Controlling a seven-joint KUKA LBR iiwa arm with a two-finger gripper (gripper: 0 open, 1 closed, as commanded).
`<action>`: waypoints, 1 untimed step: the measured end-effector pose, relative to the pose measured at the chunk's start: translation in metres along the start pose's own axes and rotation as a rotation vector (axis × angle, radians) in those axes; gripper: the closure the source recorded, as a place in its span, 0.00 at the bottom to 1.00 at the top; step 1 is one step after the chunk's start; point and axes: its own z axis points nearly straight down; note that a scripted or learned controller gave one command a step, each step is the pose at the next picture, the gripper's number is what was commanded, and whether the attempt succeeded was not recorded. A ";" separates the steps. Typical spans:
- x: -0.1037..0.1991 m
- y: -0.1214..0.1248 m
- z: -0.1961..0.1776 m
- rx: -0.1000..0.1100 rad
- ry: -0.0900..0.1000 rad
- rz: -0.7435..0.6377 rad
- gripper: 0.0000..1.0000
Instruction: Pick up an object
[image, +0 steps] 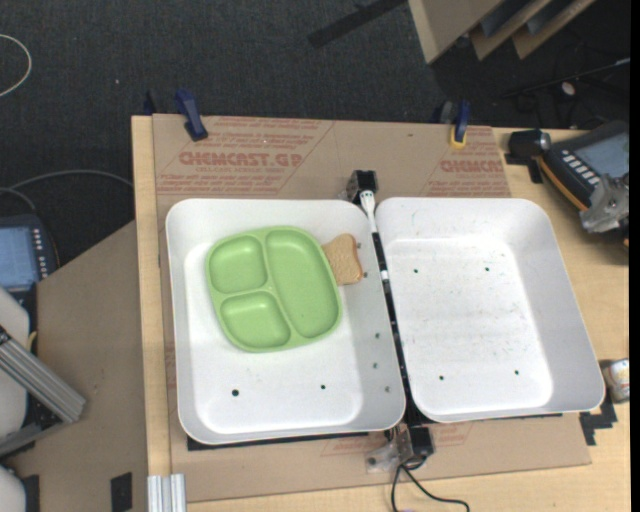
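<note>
Bins stand side by side in the middle of the frame, both shallow and white, and their inner rims touch along a dark seam. The left bin (270, 405) holds two things in its upper half. One is a green plate (275, 290) with three compartments, lying flat and a little turned. The other is a small tan piece (345, 260), flat and roughly square. It could be a slice of toast or a cracker, but the view is too coarse to say which. It lies at the upper right of the plate, touching the plate's rim, and it is just beside the seam between the bins. The right bin (480, 300) shows a bare floor with fine dark specks and a few small dots.

Both bins rest on a brown cardboard sheet (240, 155) with red printed letters along its upper edge. A blue clamp (190, 115) grips this sheet at the upper left, and a second clamp (460, 125), with a yellow part, grips it at the upper right. A small black fitting (363, 185) sits at the top end of the seam. At the bottom end of the seam a thin black cable (410, 475) leaves toward the lower edge.

Whether the gripper is open or closed, I cannot tell from this view.
</note>
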 end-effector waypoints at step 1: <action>0.028 -0.030 0.078 0.020 0.007 -0.003 1.00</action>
